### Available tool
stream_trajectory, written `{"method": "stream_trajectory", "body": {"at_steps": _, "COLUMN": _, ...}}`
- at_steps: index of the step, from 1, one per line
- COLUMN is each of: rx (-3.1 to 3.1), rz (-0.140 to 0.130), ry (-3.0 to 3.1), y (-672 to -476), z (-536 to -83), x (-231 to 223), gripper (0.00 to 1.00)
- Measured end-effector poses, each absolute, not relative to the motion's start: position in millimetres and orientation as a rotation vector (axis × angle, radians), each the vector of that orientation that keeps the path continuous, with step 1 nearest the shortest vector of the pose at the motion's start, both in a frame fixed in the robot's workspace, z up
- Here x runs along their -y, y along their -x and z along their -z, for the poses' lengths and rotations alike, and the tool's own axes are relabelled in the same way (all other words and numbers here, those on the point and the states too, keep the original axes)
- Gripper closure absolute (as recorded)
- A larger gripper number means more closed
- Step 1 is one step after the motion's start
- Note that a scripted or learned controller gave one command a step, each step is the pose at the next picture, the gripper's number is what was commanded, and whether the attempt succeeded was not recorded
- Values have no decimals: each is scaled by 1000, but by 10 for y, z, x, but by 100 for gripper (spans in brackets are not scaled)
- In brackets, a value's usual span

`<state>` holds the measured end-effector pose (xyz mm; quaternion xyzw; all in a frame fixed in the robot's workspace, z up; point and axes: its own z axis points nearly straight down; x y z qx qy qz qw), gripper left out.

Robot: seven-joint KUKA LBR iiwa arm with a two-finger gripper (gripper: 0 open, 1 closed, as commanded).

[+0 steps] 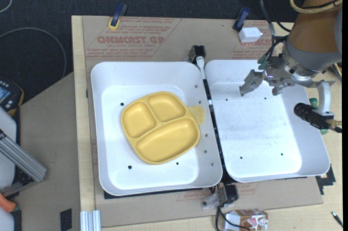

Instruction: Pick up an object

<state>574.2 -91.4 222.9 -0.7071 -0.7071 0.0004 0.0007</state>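
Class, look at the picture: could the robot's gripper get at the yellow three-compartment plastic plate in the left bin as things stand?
Probably yes. The yellow three-compartment plastic plate lies uncovered, and the gripper hangs above the right-hand white bin, with nothing between them.

A yellow divided plate (160, 128) lies in the white left bin (103, 116). Right of that bin are the white right bin (304, 154), speckled dark, and the grey, orange-banded arm (318, 12).
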Motion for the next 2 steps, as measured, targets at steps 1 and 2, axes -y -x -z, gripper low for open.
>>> {"method": "stream_trajectory", "body": {"at_steps": 1, "rx": 2223, "rz": 3, "ry": 2221, "y": -5204, "z": -2821, "x": 783, "gripper": 0}}
{"method": "stream_trajectory", "body": {"at_steps": 2, "rx": 2234, "rz": 11, "ry": 2214, "y": -4787, "z": -3481, "x": 84, "gripper": 0}}
